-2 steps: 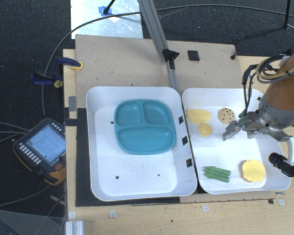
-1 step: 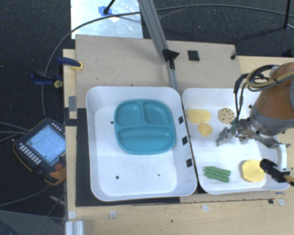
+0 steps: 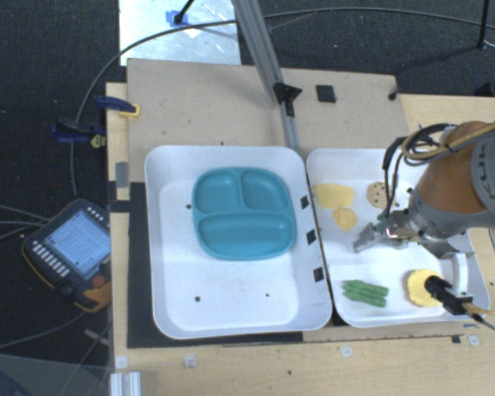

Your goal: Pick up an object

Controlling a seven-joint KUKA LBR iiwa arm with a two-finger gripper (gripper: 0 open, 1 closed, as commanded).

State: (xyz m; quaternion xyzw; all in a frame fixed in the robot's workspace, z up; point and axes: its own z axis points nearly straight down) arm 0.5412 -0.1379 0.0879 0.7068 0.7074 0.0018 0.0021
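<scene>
**Kid:** Beans (image 3: 365, 292), are they what the arm is going for?

**Helper:** I am only guessing, because the task is saying "an object" and no more. The beans are lying in the right bin (image 3: 326, 246), near its front edge. The gripper (image 3: 370, 239) is hanging a bit above them and further back in the bin.

**Kid:** Is it holding anything?

**Helper:** No. Nothing is sitting between its fingers. I cannot tell how wide it is standing, because it is small and a bit blurry here.

**Kid:** So how much is done?

**Helper:** I am thinking none of the real work yet. The arm is reaching into the bin, and that is all. Going down, closing on something and lifting it are all left to do.

**Kid:** Which way are the beans pointing?

**Helper:** They are lying flat. Their long way is running across the bin, left to right, and tipping a little down toward the right. The ends look alike, so no end is the front.

**Kid:** What else is in there?

**Helper:** Two yellow pieces (image 3: 334, 195) and a cookie (image 3: 376, 193) are sitting at the back. A yellow round thing (image 3: 418, 287) is lying just right of the beans. A blue plate (image 3: 244, 213) is resting in the left bin (image 3: 169, 246).
</scene>
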